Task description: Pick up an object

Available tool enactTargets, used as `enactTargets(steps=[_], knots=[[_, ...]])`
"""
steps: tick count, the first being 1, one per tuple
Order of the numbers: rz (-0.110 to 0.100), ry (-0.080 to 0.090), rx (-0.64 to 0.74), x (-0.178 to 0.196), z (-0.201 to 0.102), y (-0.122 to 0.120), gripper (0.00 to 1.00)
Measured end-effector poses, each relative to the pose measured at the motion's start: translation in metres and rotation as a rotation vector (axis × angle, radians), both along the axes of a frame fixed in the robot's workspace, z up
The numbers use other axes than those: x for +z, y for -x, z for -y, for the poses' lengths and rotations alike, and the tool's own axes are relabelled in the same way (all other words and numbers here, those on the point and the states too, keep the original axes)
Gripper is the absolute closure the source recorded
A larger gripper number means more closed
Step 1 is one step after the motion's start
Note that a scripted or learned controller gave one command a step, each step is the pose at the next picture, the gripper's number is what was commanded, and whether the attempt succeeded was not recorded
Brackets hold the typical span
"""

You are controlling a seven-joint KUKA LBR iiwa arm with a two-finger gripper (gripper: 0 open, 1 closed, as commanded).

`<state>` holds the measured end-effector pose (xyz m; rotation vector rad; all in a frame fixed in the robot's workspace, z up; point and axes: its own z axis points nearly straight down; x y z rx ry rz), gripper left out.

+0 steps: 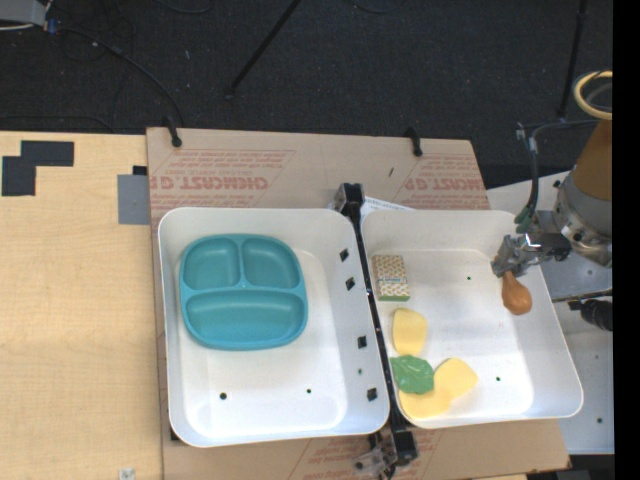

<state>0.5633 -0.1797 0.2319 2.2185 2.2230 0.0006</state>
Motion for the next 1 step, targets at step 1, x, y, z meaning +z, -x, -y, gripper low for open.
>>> enactTargets(steps=[1], knots=[[-0.004,-0.003,0.003,0.0076,-0.0572,0.0129,1.0]])
